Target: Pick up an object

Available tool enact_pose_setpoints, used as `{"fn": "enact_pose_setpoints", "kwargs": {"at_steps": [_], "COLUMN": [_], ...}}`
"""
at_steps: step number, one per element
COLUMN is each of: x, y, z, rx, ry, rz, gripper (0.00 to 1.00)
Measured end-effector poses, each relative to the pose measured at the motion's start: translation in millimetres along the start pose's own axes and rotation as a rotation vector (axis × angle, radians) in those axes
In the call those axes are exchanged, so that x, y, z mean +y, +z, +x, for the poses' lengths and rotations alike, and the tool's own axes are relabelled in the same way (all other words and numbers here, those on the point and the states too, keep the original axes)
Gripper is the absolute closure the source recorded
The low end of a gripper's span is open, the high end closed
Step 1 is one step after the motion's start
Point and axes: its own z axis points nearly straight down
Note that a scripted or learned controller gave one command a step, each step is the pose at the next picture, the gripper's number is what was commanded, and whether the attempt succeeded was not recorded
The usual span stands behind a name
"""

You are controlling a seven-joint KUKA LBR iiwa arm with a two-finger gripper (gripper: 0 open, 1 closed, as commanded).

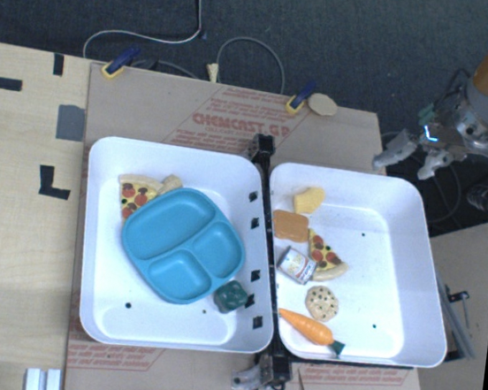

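Note:
My gripper (412, 160) hangs at the upper right, above and just beyond the far right corner of the right bin (411, 283), open with nothing between its fingers. In that bin lie a yellow piece (309, 199), a brown toast slice (291, 226), a pizza slice (327, 259), a small silver can (295, 264), a cookie (322, 303) and a carrot (308, 329). The left bin (103, 216) holds a blue divided plate (182, 244), a pizza slice (138, 194) behind it and a dark green object (231, 297) by the plate's near right corner.
Both bins rest on a cardboard sheet (227, 121) on the wooden bench. A round tan disc (323, 106) and clamps sit along the cardboard's far edge. Cables loop behind. The right half of the right bin is bare white floor.

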Motion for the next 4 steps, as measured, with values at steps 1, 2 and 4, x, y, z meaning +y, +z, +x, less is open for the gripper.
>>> {"fn": "enact_pose_setpoints", "kwargs": {"at_steps": [1, 2, 4], "x": [3.9, -12.6, 4.2], "y": [116.3, 185.0, 181.7], "z": [60.8, 101.3, 100.8], "rx": [0.003, -0.002, -0.003], "ry": [-0.005, -0.003, -0.001], "rz": [0.008, -0.002, 0.006], "gripper": [0.0, 0.0, 0.0]}}
